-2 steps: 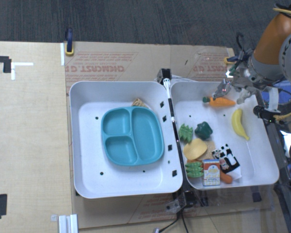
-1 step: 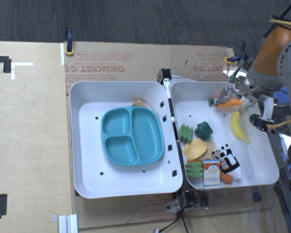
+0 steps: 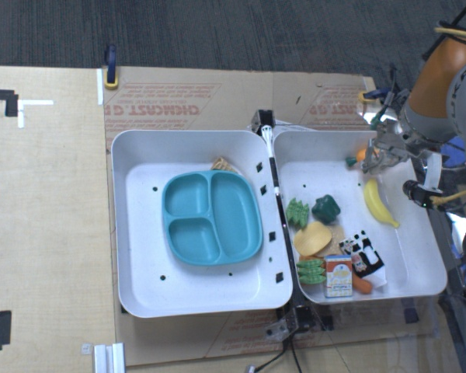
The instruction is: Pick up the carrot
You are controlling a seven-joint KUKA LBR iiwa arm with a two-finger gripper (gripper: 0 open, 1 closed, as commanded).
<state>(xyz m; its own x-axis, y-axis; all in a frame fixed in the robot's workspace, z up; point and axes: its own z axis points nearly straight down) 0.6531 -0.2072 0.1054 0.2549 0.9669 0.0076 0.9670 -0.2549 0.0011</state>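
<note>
— Overhead, then: what's in the shot?

— A grey arm (image 3: 437, 92) with an orange band reaches in from the right, and its gripper (image 3: 376, 158) is lowered over the far part of the right bin (image 3: 429, 235), near the back wall.

— And the carrot?

— The carrot (image 3: 357, 158) is a small orange piece with a green tuft. It lies in that same far part of the right bin, just beside the gripper on its left – touching it or nearly so.

— Is it gripped?

— I cannot tell. The tool's metal blurs into the carrot there, so whether the pincer is apart, together or clamped is not readable.

— What else is in that bin?

— A banana (image 3: 380, 203) lies just below the gripper, towards the right wall. Nearer the middle sit a light green vegetable (image 3: 297, 212) and a dark green one (image 3: 325, 207), with a yellow-tan piece (image 3: 313, 239) below them. At the near wall a small carton (image 3: 338, 275) stands between a green item (image 3: 311, 270) and a reddish-orange piece (image 3: 363, 285), with a black-and-white object (image 3: 363, 252) just above.

— The left bin?

— The left bin (image 3: 132, 231) holds a teal divided plate (image 3: 212, 216), with a small tan thing (image 3: 221, 164) at its far edge.
</note>
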